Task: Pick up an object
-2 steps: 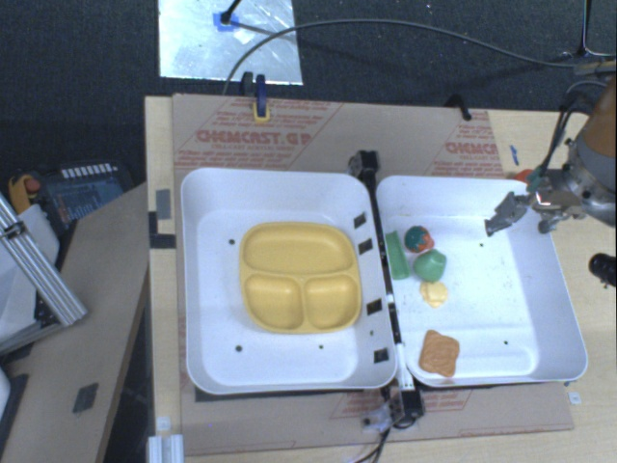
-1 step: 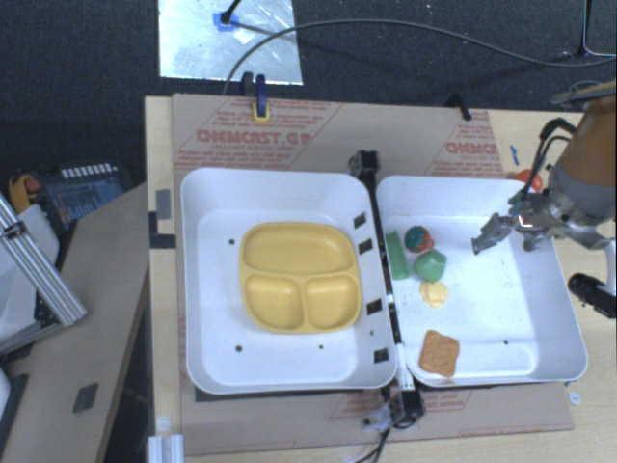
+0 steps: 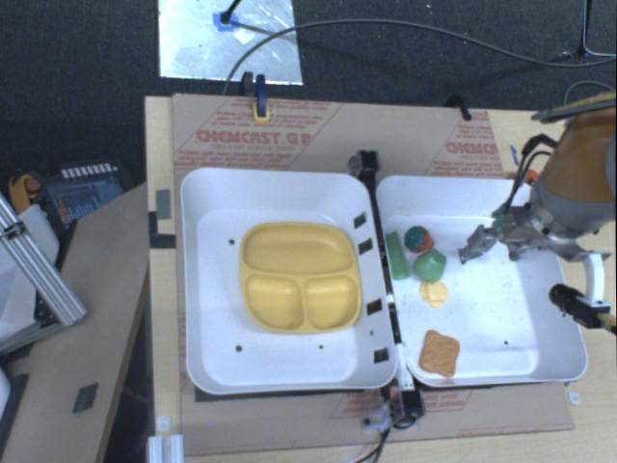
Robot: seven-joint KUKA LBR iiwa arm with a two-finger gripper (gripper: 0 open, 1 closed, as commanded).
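So the gripper [image 3: 474,247] hangs over the right bin [image 3: 554,355], near its far edge; can't tell its state. Along that bin's left edge: green block [image 3: 396,256], small ball [image 3: 417,238], green lump [image 3: 430,264], yellow piece [image 3: 435,293], orange-brown slab [image 3: 440,353]. Yellow tray [image 3: 294,276] fills the left bin [image 3: 207,355].

Red "CHEMCAST GP" print on brown board [image 3: 253,135], repeated at right

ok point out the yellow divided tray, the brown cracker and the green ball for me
yellow divided tray [image 3: 294,276], camera view, middle ridge.
brown cracker [image 3: 440,353], camera view, its centre.
green ball [image 3: 430,264], camera view, its top.
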